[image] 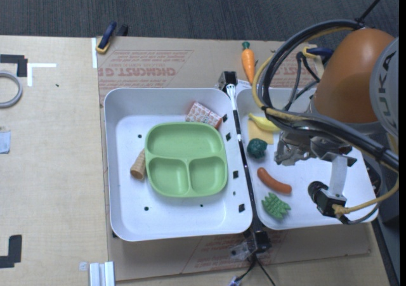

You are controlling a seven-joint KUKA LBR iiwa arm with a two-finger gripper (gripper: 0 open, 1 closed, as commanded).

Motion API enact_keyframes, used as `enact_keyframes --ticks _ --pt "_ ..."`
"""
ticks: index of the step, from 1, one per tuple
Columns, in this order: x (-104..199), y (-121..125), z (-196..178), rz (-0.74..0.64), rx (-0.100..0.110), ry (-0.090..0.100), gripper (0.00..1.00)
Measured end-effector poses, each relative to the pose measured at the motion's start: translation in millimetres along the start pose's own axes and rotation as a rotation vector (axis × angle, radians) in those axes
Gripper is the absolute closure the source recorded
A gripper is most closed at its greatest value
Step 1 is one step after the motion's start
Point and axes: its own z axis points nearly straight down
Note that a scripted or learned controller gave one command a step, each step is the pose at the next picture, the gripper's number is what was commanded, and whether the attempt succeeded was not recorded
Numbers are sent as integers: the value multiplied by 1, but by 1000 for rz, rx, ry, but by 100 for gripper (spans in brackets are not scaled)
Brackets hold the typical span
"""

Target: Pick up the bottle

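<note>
Hovering over the right bin (361, 180), the claw (290, 151) sits low among cables, and whether it is open or closed I cannot tell. Below it lie a sausage (275, 181), a dark green ball (257, 148), a banana (262, 123) and a leafy green toy (276, 205). No bottle can be made out. Left bin (120, 170): green divided tray (187, 159), cone (138, 165)

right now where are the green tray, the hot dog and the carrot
green tray (186, 139): camera view, on its large upper compartment.
hot dog (275, 181): camera view, on the middle of its length.
carrot (248, 64): camera view, on its orange body, below the green top.
</note>
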Motion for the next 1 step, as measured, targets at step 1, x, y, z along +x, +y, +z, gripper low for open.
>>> enact_keyframes --ticks 1 --pt "87 -27 69 112 1 -1 100"
